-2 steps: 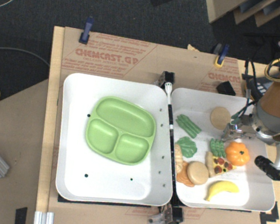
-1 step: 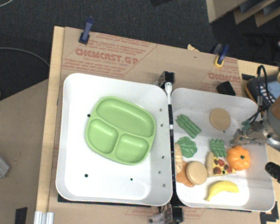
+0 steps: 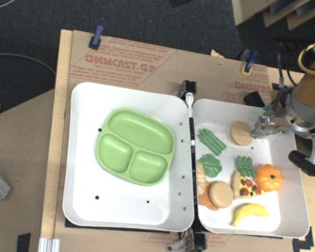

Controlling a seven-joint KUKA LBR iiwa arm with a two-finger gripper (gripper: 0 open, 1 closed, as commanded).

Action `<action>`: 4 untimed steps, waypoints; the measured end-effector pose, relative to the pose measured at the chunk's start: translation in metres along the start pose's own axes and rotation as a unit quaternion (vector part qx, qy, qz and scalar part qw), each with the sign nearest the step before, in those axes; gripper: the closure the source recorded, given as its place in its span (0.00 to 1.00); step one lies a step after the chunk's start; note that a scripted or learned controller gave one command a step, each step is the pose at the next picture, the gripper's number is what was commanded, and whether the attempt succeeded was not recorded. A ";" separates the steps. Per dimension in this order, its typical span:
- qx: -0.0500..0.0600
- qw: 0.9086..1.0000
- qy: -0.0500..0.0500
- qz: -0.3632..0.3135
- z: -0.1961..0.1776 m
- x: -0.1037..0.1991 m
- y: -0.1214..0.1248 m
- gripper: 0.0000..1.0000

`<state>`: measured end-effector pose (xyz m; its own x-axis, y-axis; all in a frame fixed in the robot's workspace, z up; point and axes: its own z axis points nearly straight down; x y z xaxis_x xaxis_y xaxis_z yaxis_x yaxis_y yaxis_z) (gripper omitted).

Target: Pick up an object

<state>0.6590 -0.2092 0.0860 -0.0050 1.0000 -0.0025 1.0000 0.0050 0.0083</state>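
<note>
**Gripper low over the right bin's far edge, beside the round biscuit**

Left bin (image 3: 79, 140): holds a light green divided plate (image 3: 135, 147), three compartments, lying flat near the bin's centre. A few small dark specks on the white floor around it.

Right bin (image 3: 290, 221): toy food, loosely grouped.
- Round tan biscuit (image 3: 241, 133), far part of the bin, lying flat.
- Green bean-like piece (image 3: 211, 140), set at a slant near the divider between the bins.
- Leafy green piece (image 3: 210, 165), just nearer than the bean piece.
- Second ridged green piece (image 3: 245, 164), mid-bin.
- Orange pumpkin (image 3: 269, 177), upright, green stem on top, right of the ridged piece.
- Pizza slice (image 3: 245, 185), touching or just beside the pumpkin's left.
- Round tan bun or cookie (image 3: 220, 193), partly overlapping a flatter brown biscuit under it, near the divider.
- Banana (image 3: 250, 213), near edge of the bin, apart from the rest.

Arm: reaches in from the right, orange band above the wrist. Gripper (image 3: 261, 127) sits low at the bin's far right, just right of the round tan biscuit. Whether its fingers are spread or pressed together: cannot tell; too small and dark against the wrist hardware. Nothing visibly between them.

Bench: brown board with red lettering, two blue clamps (image 3: 96, 34) on its far edge.
</note>
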 end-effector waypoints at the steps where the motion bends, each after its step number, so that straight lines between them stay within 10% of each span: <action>1: -0.003 1.000 0.005 -0.006 -0.107 0.175 0.013 1.00; 2: 0.004 1.000 0.001 0.004 -0.108 0.121 -0.002 1.00; 3: 0.006 1.000 0.005 -0.004 -0.099 0.258 -0.025 1.00; 4: 0.003 1.000 0.003 0.002 -0.185 0.252 -0.106 1.00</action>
<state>0.5501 0.0429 0.2697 -0.0013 1.0000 0.0025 1.0000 0.0013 0.0020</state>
